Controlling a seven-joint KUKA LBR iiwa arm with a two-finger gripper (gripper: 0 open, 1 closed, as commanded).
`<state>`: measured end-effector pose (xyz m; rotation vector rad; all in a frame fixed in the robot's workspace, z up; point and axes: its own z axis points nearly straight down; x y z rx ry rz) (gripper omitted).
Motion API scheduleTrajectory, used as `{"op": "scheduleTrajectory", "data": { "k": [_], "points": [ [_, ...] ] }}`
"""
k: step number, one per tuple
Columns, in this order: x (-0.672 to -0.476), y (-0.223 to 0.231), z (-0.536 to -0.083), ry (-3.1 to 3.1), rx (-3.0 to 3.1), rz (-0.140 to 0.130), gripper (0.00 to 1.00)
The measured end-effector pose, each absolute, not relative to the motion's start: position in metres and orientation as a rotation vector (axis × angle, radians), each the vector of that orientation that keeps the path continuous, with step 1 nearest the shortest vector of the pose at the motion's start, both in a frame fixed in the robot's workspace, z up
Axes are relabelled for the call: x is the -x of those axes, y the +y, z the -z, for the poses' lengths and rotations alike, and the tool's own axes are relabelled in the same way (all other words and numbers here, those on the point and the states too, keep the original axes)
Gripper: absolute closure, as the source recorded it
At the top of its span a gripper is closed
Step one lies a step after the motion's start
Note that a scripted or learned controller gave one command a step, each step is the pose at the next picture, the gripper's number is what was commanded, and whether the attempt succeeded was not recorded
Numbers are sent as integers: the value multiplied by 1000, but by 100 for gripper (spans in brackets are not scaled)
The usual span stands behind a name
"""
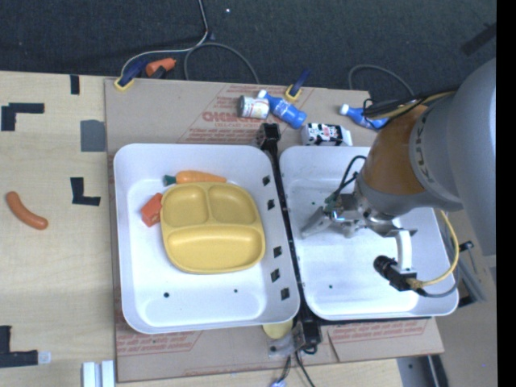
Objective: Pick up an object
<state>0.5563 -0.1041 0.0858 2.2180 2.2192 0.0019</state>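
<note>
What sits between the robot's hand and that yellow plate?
In the camera view, bare white bin floor, then the black clips joining the bins, separate the hand from the yellow plate.

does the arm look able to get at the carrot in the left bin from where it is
Probably yes. The carrot lies exposed along the far rim of the yellow plate, nothing on top. The end effector sits in the right bin, so it must lift over the divider first.

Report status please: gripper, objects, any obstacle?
Gripper low in right bin, nothing visibly held. Yellow plate and carrot in left bin. Nothing blocking.
</note>
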Motion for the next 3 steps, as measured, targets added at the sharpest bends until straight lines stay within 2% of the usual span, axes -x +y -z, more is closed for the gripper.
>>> {"op": "scheduleTrajectory", "data": {
  "k": [1,2,3],
  "points": [
    [-632,-121,-86,2221,-2215,-4,0],
    [-670,-105,-85,2223,-2216,-3,0],
    [-668,-97,-85,2220,-2218,4,0]
  ]
}}
